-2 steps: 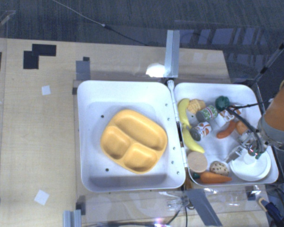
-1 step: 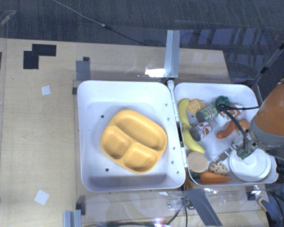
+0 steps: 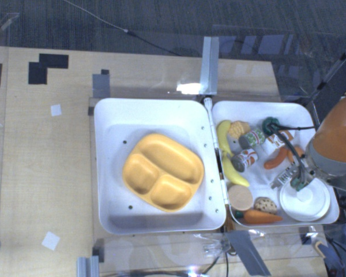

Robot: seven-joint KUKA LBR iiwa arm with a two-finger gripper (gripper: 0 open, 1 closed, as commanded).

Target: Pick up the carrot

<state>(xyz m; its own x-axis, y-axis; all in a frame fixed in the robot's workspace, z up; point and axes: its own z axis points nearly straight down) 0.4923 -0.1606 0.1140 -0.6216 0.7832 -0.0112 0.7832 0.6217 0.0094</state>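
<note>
The carrot [image 3: 261,216] is orange and tapered, with a green end pointing left. It lies flat along the front wall of the right bin [image 3: 288,107]. My gripper [image 3: 292,179] hangs over the right part of that bin, at the upper left rim of a small white plate [image 3: 304,202]. It is up and to the right of the carrot and apart from it. The arm's orange band [image 3: 339,133] comes in from the right edge.
Around the carrot in the right bin lie a cookie [image 3: 266,203], a tan disc [image 3: 240,197], a banana [image 3: 229,157], two cans [image 3: 246,158], a reddish sausage [image 3: 275,158] and a green-topped item [image 3: 271,125]. The left bin [image 3: 112,154] holds a yellow divided plate [image 3: 162,171].
</note>
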